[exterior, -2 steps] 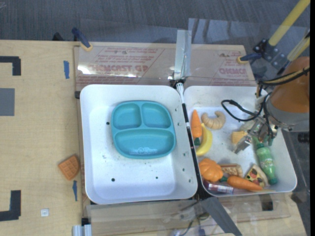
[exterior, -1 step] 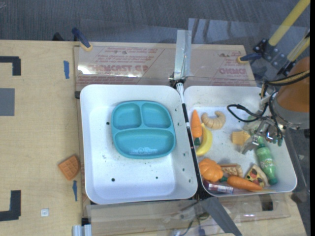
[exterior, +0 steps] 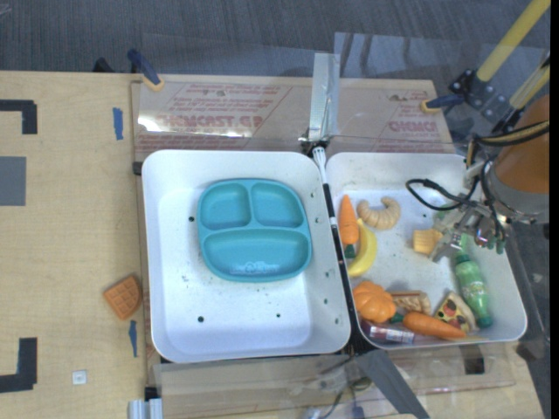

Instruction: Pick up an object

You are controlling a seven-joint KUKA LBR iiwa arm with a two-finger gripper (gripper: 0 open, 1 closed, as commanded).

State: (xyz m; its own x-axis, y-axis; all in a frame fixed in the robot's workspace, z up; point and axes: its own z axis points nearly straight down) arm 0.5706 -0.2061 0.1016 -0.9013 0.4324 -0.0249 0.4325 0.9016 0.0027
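gripper (exterior: 465,238) over right bin | green bottle (exterior: 472,291) just below (long axis near-far)

Arm enters from 3 o'clock, its orange band visible at the frame's right edge, just above the wrist. Wrist angled down toward 8 o'clock, with black cabling looped off its 10 o'clock side. Gripper (exterior: 456,244) hangs low at the centre-right of the frame; finger spacing is not resolvable among the metal parts.
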